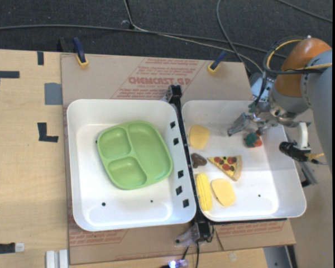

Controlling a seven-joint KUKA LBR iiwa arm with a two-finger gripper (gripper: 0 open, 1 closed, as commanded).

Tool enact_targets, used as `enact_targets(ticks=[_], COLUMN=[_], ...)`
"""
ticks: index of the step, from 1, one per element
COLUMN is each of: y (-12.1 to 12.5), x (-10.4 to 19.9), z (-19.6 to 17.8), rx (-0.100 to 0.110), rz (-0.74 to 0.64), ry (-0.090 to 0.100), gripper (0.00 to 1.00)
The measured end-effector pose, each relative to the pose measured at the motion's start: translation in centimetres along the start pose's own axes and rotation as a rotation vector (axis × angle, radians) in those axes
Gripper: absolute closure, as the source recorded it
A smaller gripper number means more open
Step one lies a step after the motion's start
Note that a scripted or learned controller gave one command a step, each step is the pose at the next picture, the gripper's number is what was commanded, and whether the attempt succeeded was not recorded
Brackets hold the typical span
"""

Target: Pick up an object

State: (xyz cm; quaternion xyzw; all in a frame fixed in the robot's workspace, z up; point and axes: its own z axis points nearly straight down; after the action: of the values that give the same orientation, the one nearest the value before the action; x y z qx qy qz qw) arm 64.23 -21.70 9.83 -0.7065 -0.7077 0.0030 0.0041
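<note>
Claw (247, 125) hung spread open just above the small red-green toy (253, 140); closing off-centre risked nudging it away.

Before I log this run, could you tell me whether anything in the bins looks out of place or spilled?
Nothing stands out. The green tray lies flat in the left bin; the corn, pizza slice and other toy foods sit loose in the right bin, none spilled over a rim.

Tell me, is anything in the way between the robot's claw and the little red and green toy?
Nothing visible is. The gripper hangs in the right bin, right beside the small red and green toy. The pizza slice lies farther off, toward the bin's middle.
</note>
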Motion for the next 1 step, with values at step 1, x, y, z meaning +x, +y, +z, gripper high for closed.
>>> enact_targets(ticks=[1], y=[0.08], x=[0.06], z=[1.48], rx=[-0.008], rz=[-0.002], ry=[-0.003], gripper=[0.00])
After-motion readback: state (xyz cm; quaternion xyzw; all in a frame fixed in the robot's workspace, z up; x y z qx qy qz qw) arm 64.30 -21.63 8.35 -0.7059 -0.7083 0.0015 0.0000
